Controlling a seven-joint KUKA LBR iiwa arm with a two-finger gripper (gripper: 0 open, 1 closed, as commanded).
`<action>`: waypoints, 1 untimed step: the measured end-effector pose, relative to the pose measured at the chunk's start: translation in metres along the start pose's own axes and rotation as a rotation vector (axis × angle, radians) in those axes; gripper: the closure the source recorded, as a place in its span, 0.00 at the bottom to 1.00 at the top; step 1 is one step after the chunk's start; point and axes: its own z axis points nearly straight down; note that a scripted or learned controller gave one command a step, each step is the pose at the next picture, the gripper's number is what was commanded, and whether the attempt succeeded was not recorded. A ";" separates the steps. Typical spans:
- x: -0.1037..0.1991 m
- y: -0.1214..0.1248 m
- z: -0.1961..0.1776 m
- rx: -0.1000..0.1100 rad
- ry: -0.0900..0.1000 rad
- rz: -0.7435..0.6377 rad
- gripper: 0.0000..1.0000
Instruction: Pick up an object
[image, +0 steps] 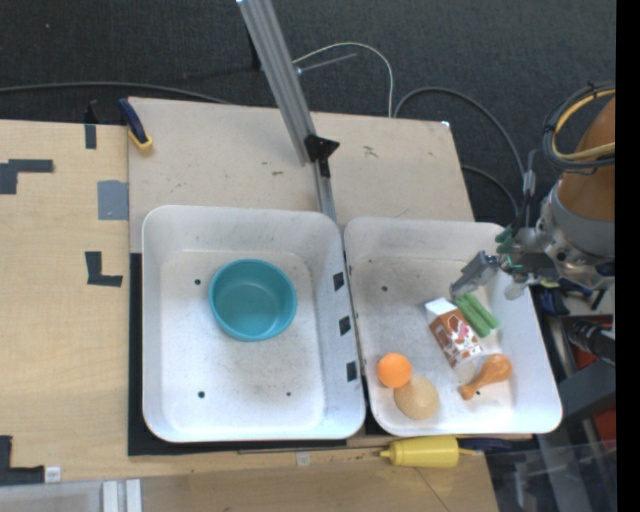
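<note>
The right bin holds a cluster of items at its near right. There is a green stick-shaped piece, a red and white snack packet, a brown toy drumstick, an orange ball and a beige potato-like lump. My gripper hangs over the bin's right side, just above the green piece and the packet. Its fingers are spread open with nothing between them.
A teal bowl sits in the left bin. A yellow bottle lies on the bench just outside the right bin's front rim. A grey metal post slants up from the divide between the bins.
</note>
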 end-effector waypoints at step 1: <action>0.000 0.000 0.000 0.000 0.000 0.000 0.00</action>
